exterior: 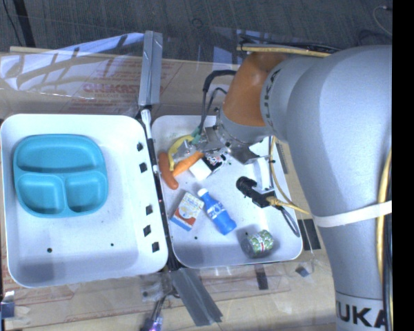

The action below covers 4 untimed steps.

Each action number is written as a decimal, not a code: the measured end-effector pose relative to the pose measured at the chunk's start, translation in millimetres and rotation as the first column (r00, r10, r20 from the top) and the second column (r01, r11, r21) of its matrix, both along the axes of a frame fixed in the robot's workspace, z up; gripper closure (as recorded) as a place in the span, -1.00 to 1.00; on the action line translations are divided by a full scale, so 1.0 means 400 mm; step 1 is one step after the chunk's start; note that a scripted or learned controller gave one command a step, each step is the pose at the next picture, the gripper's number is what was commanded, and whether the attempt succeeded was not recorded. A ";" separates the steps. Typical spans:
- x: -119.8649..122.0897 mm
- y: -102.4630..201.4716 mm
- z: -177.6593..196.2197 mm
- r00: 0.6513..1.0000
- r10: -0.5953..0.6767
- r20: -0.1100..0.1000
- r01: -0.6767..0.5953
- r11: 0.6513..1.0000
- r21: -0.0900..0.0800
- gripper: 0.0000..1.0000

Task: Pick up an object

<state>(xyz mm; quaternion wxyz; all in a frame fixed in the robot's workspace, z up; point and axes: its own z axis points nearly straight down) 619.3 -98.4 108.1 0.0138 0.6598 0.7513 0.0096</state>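
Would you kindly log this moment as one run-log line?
arm: over right bin | gripper: low beside carrot | grasp: unclear | blue bottle: lying untouched | left bin: blue tray

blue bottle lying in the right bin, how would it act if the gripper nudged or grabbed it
The blue bottle lies on its side, so a nudge would probably roll it. It looks like small plastic, likely light. Its smooth rounded body might slip between closing fingers.

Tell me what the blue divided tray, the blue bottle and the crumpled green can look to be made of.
Blue divided tray: likely moulded plastic, matte, with soft rounded compartments.
Blue bottle: apparently plastic, glossy, with a white cap.
Crumpled green can: probably thin metal, given its dents and glints.
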 end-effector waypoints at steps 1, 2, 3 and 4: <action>0.001 -0.004 0.029 1.000 0.002 0.000 -0.002 1.000 -0.003 1.00; 0.001 -0.004 0.029 1.000 0.002 0.000 -0.002 1.000 -0.003 -1.00; -0.068 -0.003 0.080 0.978 0.204 -0.038 -0.203 0.979 0.006 -1.00; -0.042 -0.018 -0.040 0.996 -0.083 -0.037 0.083 0.997 0.005 -1.00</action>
